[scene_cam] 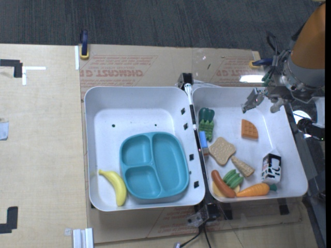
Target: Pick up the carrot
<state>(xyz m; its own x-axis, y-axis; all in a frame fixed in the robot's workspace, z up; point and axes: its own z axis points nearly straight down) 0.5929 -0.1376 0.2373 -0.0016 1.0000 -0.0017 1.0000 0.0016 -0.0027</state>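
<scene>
While the carrot lies at the bin's near wall, the gripper hovers far off — fingers apart, empty.

A: Right bin, near edge; we log the carrot lying along the front wall, tip toward the left; approach from above open.

B: Neighbours, we note: milk carton upright just beside its leafy end; sausage and green vegetable crowding its tip; cracker just behind.

A: Free floor, we enter: the middle strip between bread slice and waffle piece; the far right corner under the gripper.

B: Left bin; teal tray and banana occupy the front; bare floor behind them.
</scene>
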